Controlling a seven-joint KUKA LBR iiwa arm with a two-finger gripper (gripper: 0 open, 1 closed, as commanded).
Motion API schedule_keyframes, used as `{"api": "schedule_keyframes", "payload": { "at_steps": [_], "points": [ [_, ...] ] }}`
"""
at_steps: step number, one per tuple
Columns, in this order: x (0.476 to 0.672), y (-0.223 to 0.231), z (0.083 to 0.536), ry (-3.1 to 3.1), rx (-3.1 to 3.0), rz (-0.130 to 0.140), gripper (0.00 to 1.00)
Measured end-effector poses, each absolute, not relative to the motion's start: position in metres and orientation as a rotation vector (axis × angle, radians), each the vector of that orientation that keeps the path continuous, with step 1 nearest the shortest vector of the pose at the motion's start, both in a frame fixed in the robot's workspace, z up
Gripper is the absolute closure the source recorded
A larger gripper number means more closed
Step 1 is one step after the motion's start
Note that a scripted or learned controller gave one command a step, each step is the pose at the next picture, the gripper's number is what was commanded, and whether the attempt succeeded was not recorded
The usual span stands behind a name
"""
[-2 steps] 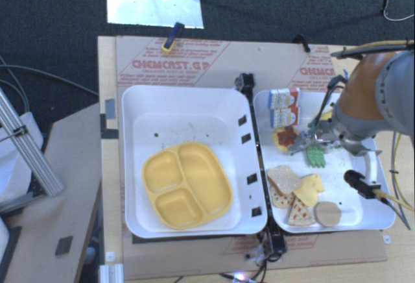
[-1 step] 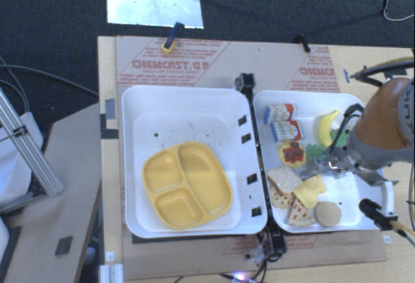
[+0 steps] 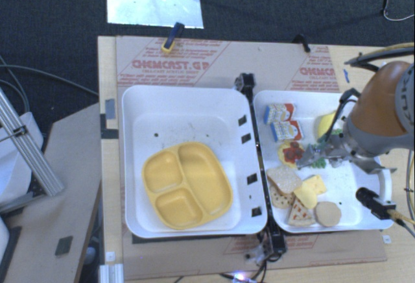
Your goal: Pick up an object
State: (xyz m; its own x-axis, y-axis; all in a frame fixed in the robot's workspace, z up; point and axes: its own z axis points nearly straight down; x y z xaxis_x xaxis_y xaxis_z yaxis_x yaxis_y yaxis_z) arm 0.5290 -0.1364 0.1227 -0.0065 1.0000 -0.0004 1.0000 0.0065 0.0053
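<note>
The right bin (image 3: 343, 174) holds several toy foods. Among them are a blue and white carton (image 3: 280, 116), a yellow lemon (image 3: 326, 123), a red and yellow piece (image 3: 292, 153), a bread slice (image 3: 283, 179), a cheese wedge (image 3: 310, 191), a pizza slice (image 3: 298, 213) and a round tan cookie (image 3: 327, 213). My gripper (image 3: 318, 155) hangs low in the middle of this bin, just right of the red and yellow piece, with something green right at its tip. The arm's grey and orange wrist covers the bin's right side.
The left bin (image 3: 181, 113) holds a yellow divided plate (image 3: 187, 184) in its front half. A black divider (image 3: 254, 145) runs between the two bins. Cardboard (image 3: 194, 64) lies under the bins, with a small blue and yellow tool (image 3: 172, 37) at its back edge.
</note>
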Motion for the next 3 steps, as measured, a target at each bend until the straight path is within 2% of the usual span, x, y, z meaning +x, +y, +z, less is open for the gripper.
{"api": "schedule_keyframes", "payload": {
  "at_steps": [1,2,3],
  "points": [
    [0.553,-0.147,0.085,2.228,2.216,0.002,0.00],
    [0.606,-0.157,0.087,2.223,2.210,0.007,0.00],
    [0.545,-0.185,0.084,2.220,2.225,-0.003,0.00]
  ]
}}
